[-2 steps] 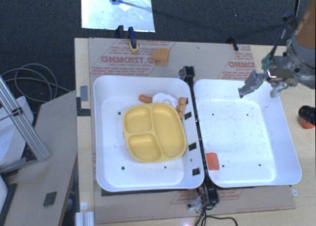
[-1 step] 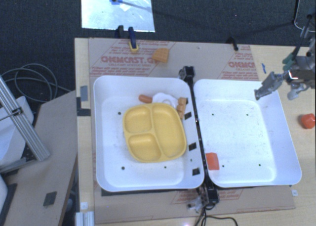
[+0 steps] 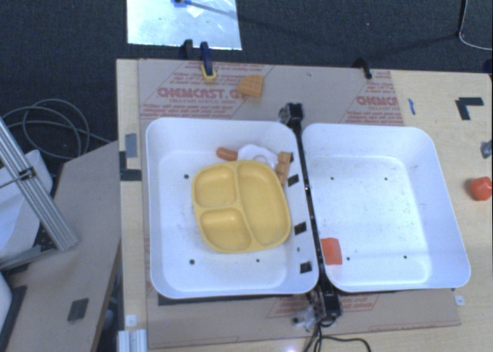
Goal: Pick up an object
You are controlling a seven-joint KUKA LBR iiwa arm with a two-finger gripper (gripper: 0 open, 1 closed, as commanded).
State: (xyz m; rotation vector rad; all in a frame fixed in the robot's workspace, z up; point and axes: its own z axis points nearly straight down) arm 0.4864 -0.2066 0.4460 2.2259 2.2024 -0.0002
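Note:
A yellow divided plate [image 3: 239,206] lies in the left bin [image 3: 166,189], filling its middle. Just behind the plate sit a small orange sausage-shaped piece [image 3: 226,154], a white piece [image 3: 255,155] and a tan block [image 3: 283,165] close to the bin's right wall. In the right bin [image 3: 431,212] an orange-red block [image 3: 330,250] rests at the front left corner.
A tan waffle-like piece [image 3: 250,86] lies on the cardboard behind the left bin. An orange object [image 3: 480,188] sits on the bench right of the right bin. Clamps [image 3: 208,62] hold the board's far edge. A metal plate [image 3: 183,4] lies on the floor beyond.

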